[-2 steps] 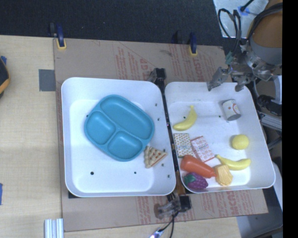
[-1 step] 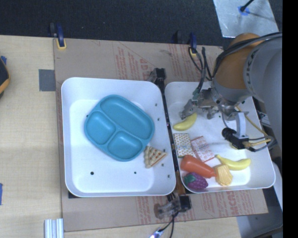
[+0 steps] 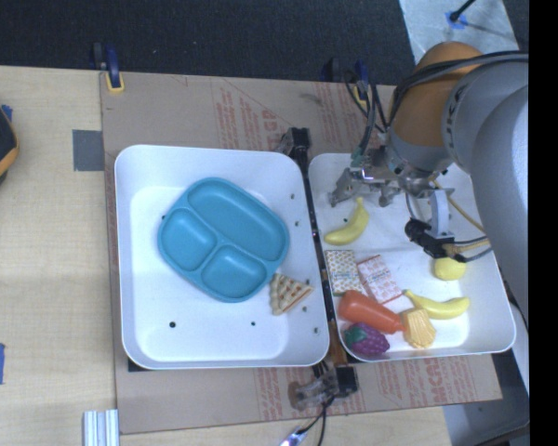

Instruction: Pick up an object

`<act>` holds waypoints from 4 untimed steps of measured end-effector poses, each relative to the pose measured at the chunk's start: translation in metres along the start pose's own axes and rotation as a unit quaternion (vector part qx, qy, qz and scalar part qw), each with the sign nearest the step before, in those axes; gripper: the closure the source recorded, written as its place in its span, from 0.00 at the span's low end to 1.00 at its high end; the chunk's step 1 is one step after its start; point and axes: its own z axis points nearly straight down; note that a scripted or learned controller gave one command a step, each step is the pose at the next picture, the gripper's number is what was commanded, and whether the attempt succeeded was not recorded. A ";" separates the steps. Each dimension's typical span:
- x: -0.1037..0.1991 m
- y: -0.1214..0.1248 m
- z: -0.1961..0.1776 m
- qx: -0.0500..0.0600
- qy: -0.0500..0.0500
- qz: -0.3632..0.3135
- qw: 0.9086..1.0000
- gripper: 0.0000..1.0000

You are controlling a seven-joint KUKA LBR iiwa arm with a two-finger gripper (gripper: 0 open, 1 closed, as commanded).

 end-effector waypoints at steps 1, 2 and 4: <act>-0.022 -0.019 0.000 0.001 0.000 0.000 1.000 0.00; -0.023 -0.019 -0.010 0.001 -0.001 0.000 1.000 1.00; -0.015 -0.078 0.001 0.001 0.000 0.000 1.000 0.00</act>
